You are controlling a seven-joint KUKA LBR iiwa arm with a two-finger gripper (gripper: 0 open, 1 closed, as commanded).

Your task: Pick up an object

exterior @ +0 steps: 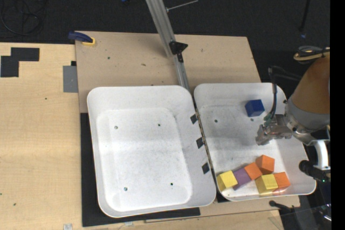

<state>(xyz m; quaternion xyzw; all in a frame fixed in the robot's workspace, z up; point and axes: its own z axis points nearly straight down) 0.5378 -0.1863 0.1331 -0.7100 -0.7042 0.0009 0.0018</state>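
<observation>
Over the right bin [237,95] on the counter [129,59], the gripper [265,134] hangs just below a blue cube [254,107], whether anything is in its grasp being impossible to tell, while orange [264,162], yellow [227,179] and purple [241,178] blocks cluster at the bin's near edge.

White bins [108,99]; blue cube [254,107]; orange [264,163], yellow [227,179], purple blocks [242,179].

The arm [315,97] runs off the right edge — its gripper [265,134] too blurred to read; a purple block [242,179] sits half-hidden under neighbours.
</observation>
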